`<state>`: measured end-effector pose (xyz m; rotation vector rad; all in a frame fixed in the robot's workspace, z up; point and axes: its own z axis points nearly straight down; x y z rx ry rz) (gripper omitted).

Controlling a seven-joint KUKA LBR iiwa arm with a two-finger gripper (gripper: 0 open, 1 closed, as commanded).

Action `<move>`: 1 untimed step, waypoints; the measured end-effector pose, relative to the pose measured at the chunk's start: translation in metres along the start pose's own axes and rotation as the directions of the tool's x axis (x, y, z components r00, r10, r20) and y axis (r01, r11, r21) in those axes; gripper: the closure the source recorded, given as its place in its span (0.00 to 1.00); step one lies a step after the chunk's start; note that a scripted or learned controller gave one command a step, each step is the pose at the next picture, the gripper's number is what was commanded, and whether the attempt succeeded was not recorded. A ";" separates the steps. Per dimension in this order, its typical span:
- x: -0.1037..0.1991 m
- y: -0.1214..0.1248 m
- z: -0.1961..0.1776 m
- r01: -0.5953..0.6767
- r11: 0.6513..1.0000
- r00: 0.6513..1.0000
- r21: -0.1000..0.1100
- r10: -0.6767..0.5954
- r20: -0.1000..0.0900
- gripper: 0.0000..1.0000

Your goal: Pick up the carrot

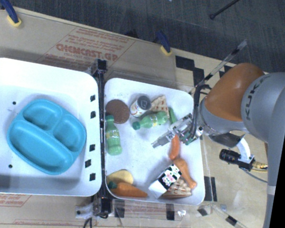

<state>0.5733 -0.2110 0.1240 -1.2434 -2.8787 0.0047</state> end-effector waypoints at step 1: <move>0.000 0.001 -0.011 0.011 1.000 1.000 0.001 -0.011 0.000 1.00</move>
